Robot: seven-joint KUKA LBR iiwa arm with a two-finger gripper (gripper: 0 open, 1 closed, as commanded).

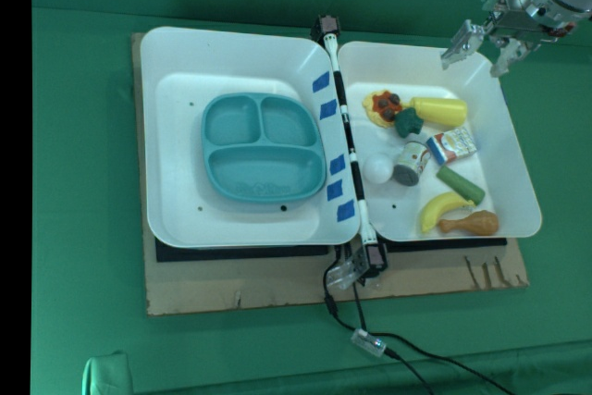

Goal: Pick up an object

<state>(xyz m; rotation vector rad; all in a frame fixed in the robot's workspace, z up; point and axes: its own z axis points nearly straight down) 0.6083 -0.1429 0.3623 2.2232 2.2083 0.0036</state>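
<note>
Above the right shallow white bin's (pixel 518 171) far corner, the two-finger metal gripper (pixel 481 48) hangs spread wide, holding nothing. Below it among toy foods lies a smooth, oblong yellow plastic piece (pixel 440 111).

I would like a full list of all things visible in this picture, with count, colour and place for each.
left bin: 1, white, left half of the bench
divided plate: 1, teal, inside the left bin
right bin: 1, white, right half
pizza slice: 1, yellow and red, right bin top
corn: 1, yellow, beside the pizza slice
egg: 1, white, right bin left side
can: 1, grey, next to the egg
banana: 1, yellow, right bin bottom
drumstick: 1, brown, beside the banana
gripper: 1, grey, open, above the right bin's top edge
</note>
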